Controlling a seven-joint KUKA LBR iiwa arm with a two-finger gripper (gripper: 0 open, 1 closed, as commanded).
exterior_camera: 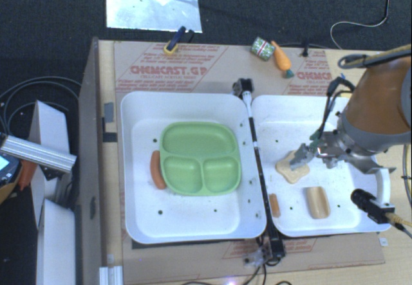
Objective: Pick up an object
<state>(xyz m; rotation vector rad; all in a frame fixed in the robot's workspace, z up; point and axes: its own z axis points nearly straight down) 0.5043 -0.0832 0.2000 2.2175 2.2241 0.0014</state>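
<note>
My gripper (pixel 301 158) reaches in from the right over the right bin (pixel 283 113), its fingers right at the top of a pale toast slice (pixel 291 170). The fingers look slightly apart over the toast's upper edge, and nothing shows held between them. A tan bread loaf piece (pixel 317 202) lies in front of the toast, and a small orange piece (pixel 275 204) lies near the bin's left wall. In the left bin (pixel 138 213) a green divided plate (pixel 200 158) sits with an orange sausage (pixel 156 169) beside it.
Beyond the bins on the cardboard lie a green can (pixel 262 47), a toy carrot (pixel 281 58) and a yellow-and-black tool (pixel 175 41). The arm's orange band (pixel 383 100) hangs over the right bin's right side. A black divider (pixel 252 136) runs between the bins.
</note>
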